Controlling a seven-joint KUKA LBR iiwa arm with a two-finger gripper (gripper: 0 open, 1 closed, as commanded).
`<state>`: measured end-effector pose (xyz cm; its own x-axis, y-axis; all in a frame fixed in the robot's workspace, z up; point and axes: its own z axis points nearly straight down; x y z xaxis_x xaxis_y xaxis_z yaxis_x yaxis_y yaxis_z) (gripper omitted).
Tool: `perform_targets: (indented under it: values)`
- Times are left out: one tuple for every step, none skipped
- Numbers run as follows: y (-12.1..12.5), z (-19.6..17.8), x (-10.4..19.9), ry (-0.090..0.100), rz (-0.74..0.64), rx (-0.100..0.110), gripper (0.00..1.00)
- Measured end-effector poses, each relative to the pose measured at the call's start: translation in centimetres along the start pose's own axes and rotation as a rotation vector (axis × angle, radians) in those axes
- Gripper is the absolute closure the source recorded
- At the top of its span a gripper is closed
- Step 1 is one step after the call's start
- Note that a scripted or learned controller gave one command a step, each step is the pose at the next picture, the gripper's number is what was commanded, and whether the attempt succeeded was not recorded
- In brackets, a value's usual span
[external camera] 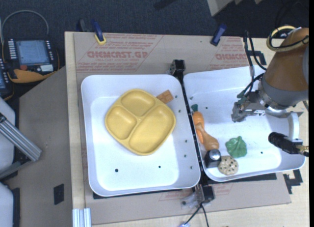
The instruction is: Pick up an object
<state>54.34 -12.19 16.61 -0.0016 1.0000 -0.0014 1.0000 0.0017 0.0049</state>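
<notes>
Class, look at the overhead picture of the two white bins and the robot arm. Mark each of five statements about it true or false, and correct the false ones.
1. The yellow three-compartment plastic plate lies in the left white bin. True.
2. The orange toy carrot lies on the yellow plate. False: it lies in the right white bin, along its left wall.
3. The green leafy toy is between the fingers of the gripper. False: it lies on the bin floor, apart from the gripper.
4. The round speckled tan cookie lies near the front edge of the right bin. True.
5. The plate's compartments hold the carrot and cookie. False: nothing lies in them.
</notes>
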Motion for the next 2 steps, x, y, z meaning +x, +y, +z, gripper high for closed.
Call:
perform_targets:
  values:
    - [0.6, -5.3, 0.9, 0.000, -0.001, -0.002, 1.00]
    - [0.3, -11.5, 0.5, -0.001, 0.001, -0.002, 1.00]
